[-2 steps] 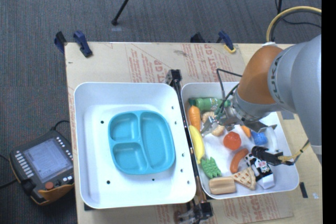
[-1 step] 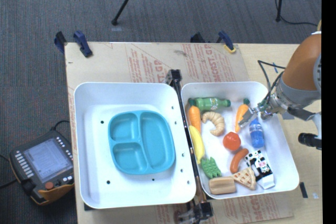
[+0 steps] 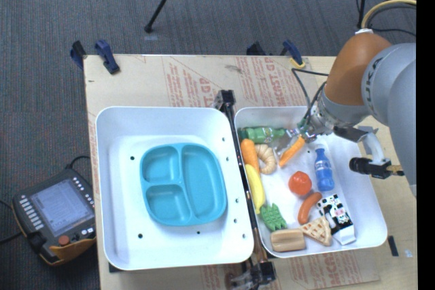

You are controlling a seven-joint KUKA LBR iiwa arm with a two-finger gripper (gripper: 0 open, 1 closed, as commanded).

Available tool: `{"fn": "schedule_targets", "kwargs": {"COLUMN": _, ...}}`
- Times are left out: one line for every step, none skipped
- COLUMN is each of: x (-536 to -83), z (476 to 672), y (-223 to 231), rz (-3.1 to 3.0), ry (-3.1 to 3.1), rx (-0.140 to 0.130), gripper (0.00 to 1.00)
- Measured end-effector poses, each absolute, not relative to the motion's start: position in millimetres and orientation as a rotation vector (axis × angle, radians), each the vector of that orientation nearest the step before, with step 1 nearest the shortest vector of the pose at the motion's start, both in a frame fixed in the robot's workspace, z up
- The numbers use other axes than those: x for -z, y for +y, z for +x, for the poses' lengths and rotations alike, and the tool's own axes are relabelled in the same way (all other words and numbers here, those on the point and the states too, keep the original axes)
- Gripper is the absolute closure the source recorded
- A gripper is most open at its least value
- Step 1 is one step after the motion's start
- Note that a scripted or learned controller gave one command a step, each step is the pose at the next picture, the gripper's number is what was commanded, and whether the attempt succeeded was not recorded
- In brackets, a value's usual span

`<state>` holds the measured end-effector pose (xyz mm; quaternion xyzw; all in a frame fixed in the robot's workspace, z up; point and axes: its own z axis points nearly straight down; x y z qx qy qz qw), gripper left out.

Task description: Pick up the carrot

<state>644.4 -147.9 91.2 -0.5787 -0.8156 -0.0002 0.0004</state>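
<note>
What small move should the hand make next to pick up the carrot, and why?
Probably close on the carrot and lift slightly. The hand sits at the carrot's upper end in the right bin, and the green bottle and blue bottle lie close, so a straight lift seems safest.

Orange carrot (image 3: 292, 151) lies slanted, seemingly flat, in the right bin (image 3: 378, 214).

You see the arm (image 3: 380, 81) cut off at the frame's right edge, its wrist covering the gripper (image 3: 305, 131); at lower left, the pendant's (image 3: 51, 214) screen is unreadable.
</note>
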Motion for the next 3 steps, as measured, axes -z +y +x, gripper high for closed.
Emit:
{"fn": "schedule_targets", "kwargs": {"x": -91.7, "z": 644.6, "y": -108.4, "rz": -1.452, "ry": -2.810, "rx": -0.032, "gripper": 0.00}}
{"fn": "schedule_targets", "kwargs": {"x": -101.4, "z": 645.2, "y": -104.0, "rz": -1.450, "ry": -2.805, "rx": -0.019, "gripper": 1.00}}
{"fn": "schedule_targets", "kwargs": {"x": -90.0, "z": 616.7, "y": -90.6, "rz": -1.221, "ry": -2.901, "rx": -0.002, "gripper": 1.00}}
